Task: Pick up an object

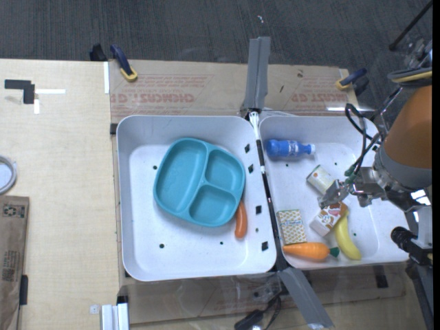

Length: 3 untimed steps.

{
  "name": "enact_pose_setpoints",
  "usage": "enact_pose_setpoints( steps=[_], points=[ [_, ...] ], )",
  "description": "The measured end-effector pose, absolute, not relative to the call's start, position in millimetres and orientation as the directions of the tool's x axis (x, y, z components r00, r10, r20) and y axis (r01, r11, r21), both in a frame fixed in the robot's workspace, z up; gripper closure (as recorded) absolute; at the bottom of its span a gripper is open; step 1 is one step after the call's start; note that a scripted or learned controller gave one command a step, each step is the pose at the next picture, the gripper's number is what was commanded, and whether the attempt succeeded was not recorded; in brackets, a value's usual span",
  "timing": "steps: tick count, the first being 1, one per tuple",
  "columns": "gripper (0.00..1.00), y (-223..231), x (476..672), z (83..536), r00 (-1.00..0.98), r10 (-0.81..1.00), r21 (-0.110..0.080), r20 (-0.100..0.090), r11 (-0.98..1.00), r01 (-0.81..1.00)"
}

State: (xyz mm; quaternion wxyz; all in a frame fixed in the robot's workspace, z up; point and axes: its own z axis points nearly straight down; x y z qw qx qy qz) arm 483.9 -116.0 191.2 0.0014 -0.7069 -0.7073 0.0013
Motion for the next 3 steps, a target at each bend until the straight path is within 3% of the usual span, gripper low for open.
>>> enact_pose_setpoints(
  steps=[1, 2, 3],
  points=[
    [0.00, -169.3, 500.8, 93.8, 0.125, 0.992, 0.004, 0.000, -0.125, 0.992],
    [1.00, -168.7, 500.5, 102.3, 0.128, 0.992, 0.002, 0.001, -0.128, 0.992],
    [1.00, -113.5, 547.4, 214.5, 0.297, 0.955, -0.003, -0.002, -0.297, 0.955]
  ],
)
